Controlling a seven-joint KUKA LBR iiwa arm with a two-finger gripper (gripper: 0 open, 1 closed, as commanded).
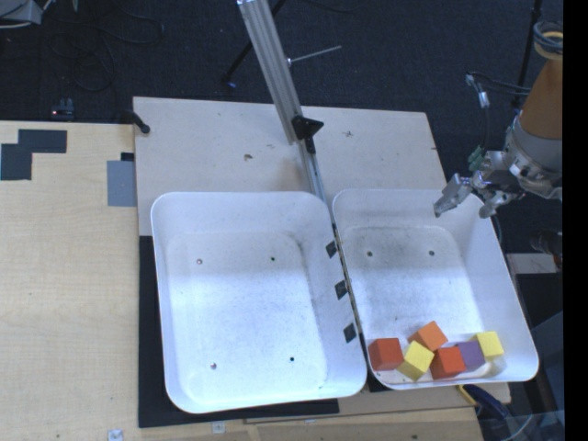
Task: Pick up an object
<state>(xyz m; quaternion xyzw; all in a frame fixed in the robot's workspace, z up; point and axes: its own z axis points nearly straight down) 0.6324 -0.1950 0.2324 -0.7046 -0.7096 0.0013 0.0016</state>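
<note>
Bench holds two bins; right bin [478, 274] has blocks [436, 349] clustered at near edge; gripper [469, 198] over its far rim, fingers spread, nothing between them.

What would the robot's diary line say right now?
gripper: open, over right bin's far edge, holding nothing | blocks: clustered in near corner | pick: not started

Even, bright light washes the white bins [243, 246] nearly featureless, the floor behind is dark, shadows are faint, and focus is slightly soft.
</note>
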